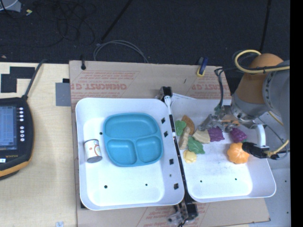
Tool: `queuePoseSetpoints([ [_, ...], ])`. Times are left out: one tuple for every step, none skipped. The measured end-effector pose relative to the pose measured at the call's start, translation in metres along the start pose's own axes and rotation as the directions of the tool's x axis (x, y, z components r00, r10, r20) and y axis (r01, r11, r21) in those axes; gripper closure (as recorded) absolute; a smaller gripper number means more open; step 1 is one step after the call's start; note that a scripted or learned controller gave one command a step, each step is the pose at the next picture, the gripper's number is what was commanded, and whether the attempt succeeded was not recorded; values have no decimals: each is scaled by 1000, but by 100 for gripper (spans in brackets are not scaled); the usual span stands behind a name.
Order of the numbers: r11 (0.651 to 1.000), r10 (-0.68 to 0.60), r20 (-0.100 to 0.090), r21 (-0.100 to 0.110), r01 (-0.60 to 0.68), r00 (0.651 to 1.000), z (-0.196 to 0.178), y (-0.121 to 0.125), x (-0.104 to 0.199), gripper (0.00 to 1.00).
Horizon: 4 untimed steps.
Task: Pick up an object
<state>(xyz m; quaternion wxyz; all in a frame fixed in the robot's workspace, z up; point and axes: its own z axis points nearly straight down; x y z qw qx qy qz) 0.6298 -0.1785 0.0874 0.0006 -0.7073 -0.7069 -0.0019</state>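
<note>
pincer [215, 118] hovers over right bin [227, 186] beside purple grapes [216, 134].

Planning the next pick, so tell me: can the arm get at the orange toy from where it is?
Probably yes. The orange toy lies alone in the right bin, clear above, and the arm's end effector is over the same bin, near the purple grapes.

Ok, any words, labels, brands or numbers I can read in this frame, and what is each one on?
Red printed lettering on the cardboard sheet under the bins, upside down in this view: too blurred to quote reliably.
Label on the small can in the left bin: too small to read.
Screen and keys of the teach pendant: too small to read.
</note>
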Motion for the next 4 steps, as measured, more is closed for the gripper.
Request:
queuePoseSetpoints([
  [1000,-7,-8,-22,7,1000,-10,-53,-27,0],
  [1000,-4,5,-4,4,1000,-2,18,-34,0],
  [1000,-3,1,8,3,1000,0,-25,11,0],
  [1000,1,2,6,-1,1000,-10,-23,9,100],
])
